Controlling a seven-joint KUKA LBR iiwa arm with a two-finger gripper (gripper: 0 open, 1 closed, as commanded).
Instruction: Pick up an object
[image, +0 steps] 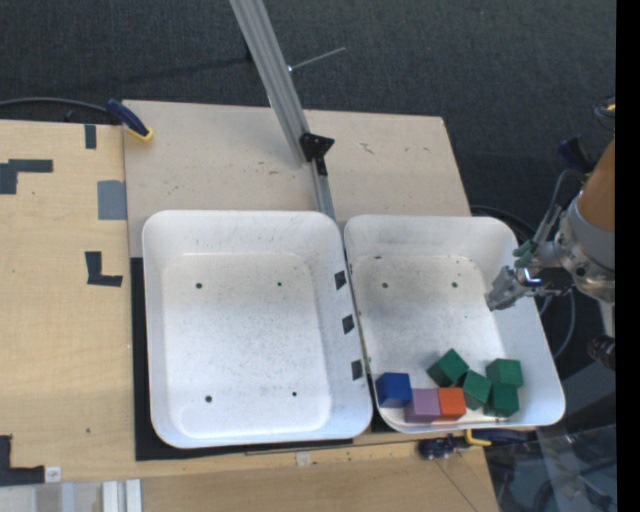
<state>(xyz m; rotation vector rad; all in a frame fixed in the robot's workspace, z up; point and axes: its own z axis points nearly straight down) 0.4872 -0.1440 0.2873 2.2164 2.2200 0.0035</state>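
Observation:
Small blocks lie clustered in the near corner of the right bin (420, 250): a blue block (393, 388), a purple block (426, 403), an orange block (451, 402) and several green blocks (452, 367). My gripper (508, 284) hangs at the right bin's right rim, reaching in from the right. It is above and behind the cluster, well apart from every block. Nothing shows in its grasp.
The left bin (240, 225) stands beside the right one, their rims touching. A slanted metal rail (285, 95) runs from the top down to the gap between the bins. A blue and yellow clamp (130, 118) sits on the bench at the back left.

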